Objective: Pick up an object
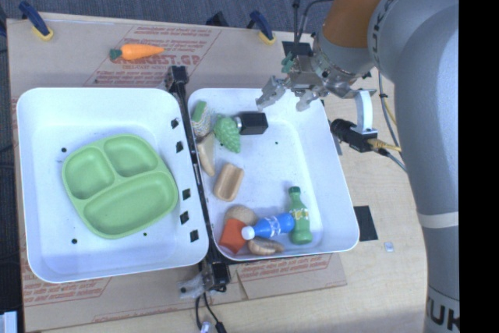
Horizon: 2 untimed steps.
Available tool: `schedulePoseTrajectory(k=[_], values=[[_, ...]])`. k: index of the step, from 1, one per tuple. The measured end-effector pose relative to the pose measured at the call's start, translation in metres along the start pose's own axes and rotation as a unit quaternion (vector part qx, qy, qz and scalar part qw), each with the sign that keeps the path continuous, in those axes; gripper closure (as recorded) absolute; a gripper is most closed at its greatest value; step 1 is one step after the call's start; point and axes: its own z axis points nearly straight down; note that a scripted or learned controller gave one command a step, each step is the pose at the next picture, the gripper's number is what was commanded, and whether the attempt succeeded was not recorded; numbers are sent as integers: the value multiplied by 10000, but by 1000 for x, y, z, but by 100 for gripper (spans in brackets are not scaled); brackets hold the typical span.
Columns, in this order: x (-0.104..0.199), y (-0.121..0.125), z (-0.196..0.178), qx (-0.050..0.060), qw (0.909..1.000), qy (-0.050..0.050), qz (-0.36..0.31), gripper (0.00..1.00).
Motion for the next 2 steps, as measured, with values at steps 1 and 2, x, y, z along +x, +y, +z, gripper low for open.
schedulePoseTrajectory(k=[1,2], values=[[20,22,104,-130,9999,-16,1,0],[25,18,105,-140,9999,-13,-1,0]])
